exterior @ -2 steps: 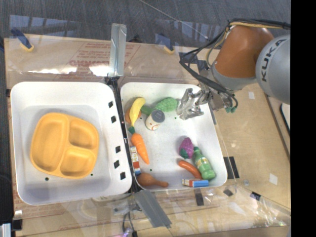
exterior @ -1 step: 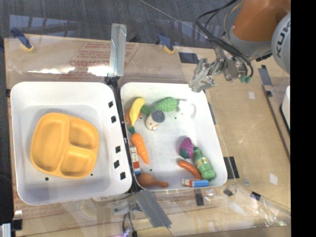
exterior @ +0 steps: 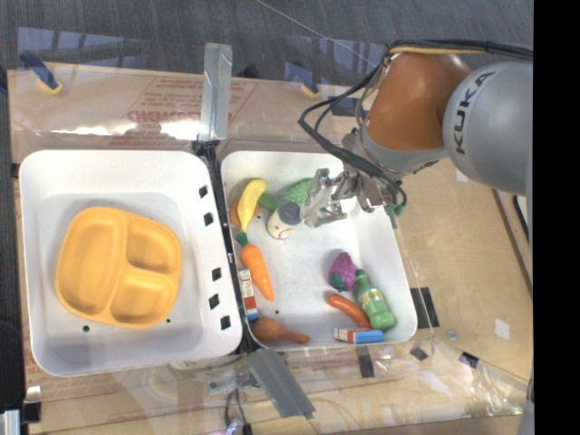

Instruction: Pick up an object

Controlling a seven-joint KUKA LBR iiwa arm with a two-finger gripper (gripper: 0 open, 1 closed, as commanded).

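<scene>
The desk [exterior: 453, 243] carried two shallow white bins side by side. The arm [exterior: 471, 116], grey with an orange band, reached in over the right edge and bent down toward the far part of the right bin [exterior: 399, 270]. The left bin [exterior: 36, 243] held a yellow divided tray [exterior: 118, 265], lying flat in its middle, well apart from the arm's reach and probably no target here.

The right bin held the small toys that suited the task. A banana [exterior: 247, 202] lay against the bin's left wall near the far corner, a carrot [exterior: 256, 270] below it along the same wall, and a brown drumstick [exterior: 279, 333] at the near edge. A green bottle [exterior: 373, 302], a purple piece [exterior: 341, 268] and a red sausage [exterior: 347, 308] were crowded toward the near right corner, with a small marker [exterior: 358, 336] at the near wall. A green leafy toy [exterior: 296, 193], a grey-blue knob [exterior: 288, 212] and a white ball [exterior: 279, 227] clustered near the far wall.

The hand [exterior: 323, 202] hung low just beside that cluster, seemingly lined up for a grasp there. How wide it stood could not be made out, and nothing showed held in it.
</scene>
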